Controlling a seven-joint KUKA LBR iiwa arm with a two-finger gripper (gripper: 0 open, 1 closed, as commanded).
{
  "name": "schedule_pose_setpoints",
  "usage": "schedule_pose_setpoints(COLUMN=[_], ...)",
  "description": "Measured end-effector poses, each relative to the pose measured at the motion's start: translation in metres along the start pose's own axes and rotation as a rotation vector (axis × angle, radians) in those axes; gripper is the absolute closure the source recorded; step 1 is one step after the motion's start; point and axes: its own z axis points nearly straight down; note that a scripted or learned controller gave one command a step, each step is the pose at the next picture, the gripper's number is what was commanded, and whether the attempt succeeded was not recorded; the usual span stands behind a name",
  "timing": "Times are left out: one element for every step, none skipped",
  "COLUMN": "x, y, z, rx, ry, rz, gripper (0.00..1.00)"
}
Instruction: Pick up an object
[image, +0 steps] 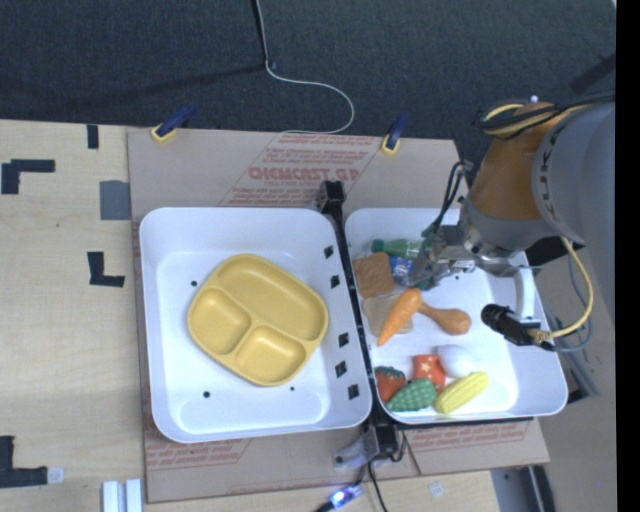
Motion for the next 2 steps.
schedule_pose_setpoints(x=[0.0023, 0.0030], y=[-0.0038, -0.0037], z=[-0.0621, -0.0717], rx=[-0.001, 0.004], ry=[-0.001, 0.000], rz=[0.001, 0.001], gripper=[1.00, 1.00])
